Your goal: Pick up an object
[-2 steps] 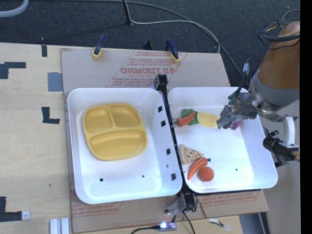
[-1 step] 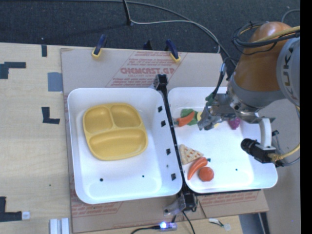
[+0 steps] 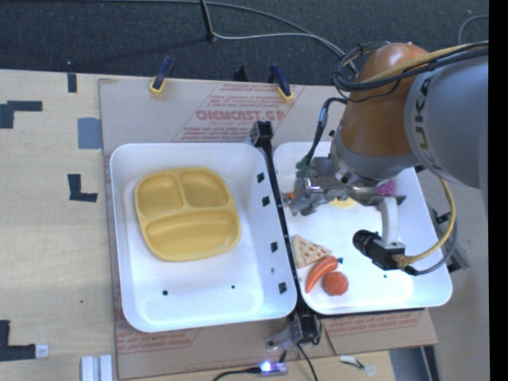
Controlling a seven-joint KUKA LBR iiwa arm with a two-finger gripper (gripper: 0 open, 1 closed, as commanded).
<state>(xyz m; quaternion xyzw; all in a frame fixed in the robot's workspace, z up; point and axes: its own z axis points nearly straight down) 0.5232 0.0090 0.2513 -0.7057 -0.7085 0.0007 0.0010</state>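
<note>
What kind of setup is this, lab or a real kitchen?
Most likely a robot lab test bench, not a kitchen: two white bins clamped onto a cardboard sheet, toy food like the yellow divided plate, loose cables, and tape marks on the bench.

Arm [image 3: 413,109] reaching in from right, wrist bent down, end effector [image 3: 305,197] low.

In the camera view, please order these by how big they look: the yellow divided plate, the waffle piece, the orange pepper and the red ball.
1. yellow divided plate, clearly the largest.
2. waffle piece.
3. orange pepper and red ball: these look too alike in size to rank.
</note>
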